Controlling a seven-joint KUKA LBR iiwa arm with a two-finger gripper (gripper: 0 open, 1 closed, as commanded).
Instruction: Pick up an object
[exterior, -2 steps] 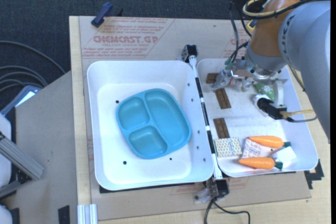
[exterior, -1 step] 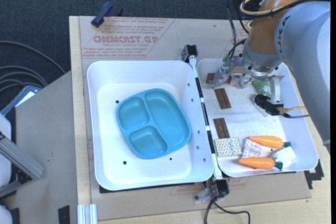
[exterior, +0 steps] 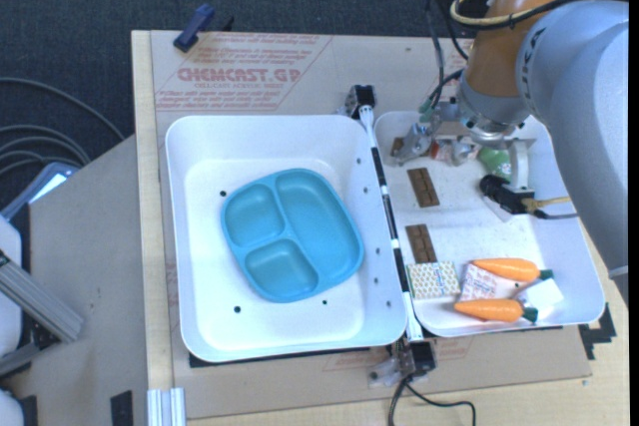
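Behind the pincer [exterior: 451, 143], a green object [exterior: 493, 157] sits half hidden.

Pale wood surface [exterior: 150, 214] carries brown cardboard sheet [exterior: 240, 75] with red print, lying flat, well left of claw [exterior: 444, 137]. Two shallow white bins sit side by side on it, inner rims touching: left bin [exterior: 190, 214] well left of claw, right bin [exterior: 569, 254] directly under claw. Small blue clip [exterior: 193, 27] rests at cardboard's far left corner, far from claw.
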